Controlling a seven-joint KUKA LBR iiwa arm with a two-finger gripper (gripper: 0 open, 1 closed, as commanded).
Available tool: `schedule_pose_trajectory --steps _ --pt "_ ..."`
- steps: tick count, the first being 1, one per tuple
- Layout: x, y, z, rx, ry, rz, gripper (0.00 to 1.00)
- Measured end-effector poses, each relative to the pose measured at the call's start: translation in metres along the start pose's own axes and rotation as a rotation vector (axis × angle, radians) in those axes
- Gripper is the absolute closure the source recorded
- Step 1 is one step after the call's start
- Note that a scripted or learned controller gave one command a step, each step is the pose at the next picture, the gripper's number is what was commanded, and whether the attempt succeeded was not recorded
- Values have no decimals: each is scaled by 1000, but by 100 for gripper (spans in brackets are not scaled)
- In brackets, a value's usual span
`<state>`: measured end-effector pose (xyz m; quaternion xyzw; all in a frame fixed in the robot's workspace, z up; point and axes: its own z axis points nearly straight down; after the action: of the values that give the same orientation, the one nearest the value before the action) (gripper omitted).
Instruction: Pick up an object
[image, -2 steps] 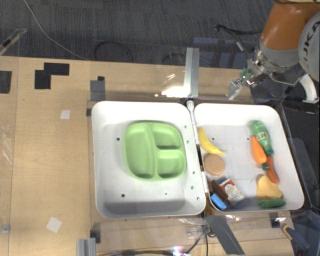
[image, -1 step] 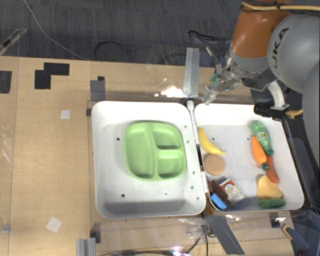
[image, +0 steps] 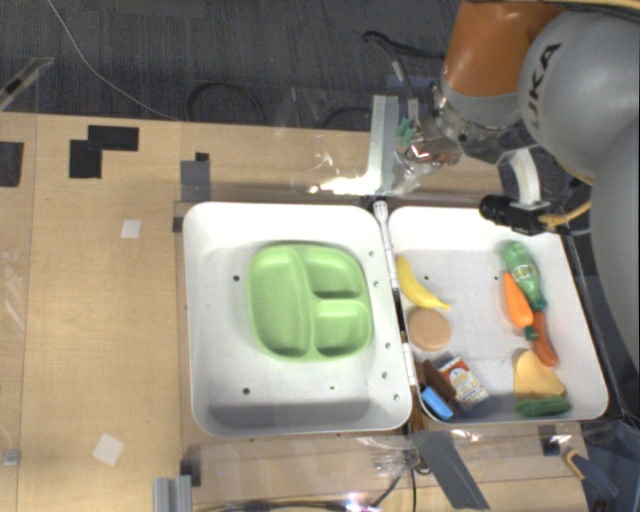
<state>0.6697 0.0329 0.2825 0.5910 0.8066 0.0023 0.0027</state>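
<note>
Camera view: two smooth white bins, one arm at upper right.
We count one glossy green three-part tray (image: 307, 301) in the left bin (image: 205, 330); the right bin (image: 470, 250) holds one curved banana (image: 418, 286), one tan disc (image: 430, 329), one carrot (image: 518, 301), one bottle (image: 523, 268), one yellow wedge (image: 537, 376). The gripper (image: 425, 150) is blurred above the bins; we cannot tell its state.
</note>
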Motion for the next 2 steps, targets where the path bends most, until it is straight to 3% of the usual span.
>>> schedule_pose_trajectory --steps 1,2 --pt "10 3 -12 2 0 286 100" --pt "-58 -72 -24 1 -3 393 100"
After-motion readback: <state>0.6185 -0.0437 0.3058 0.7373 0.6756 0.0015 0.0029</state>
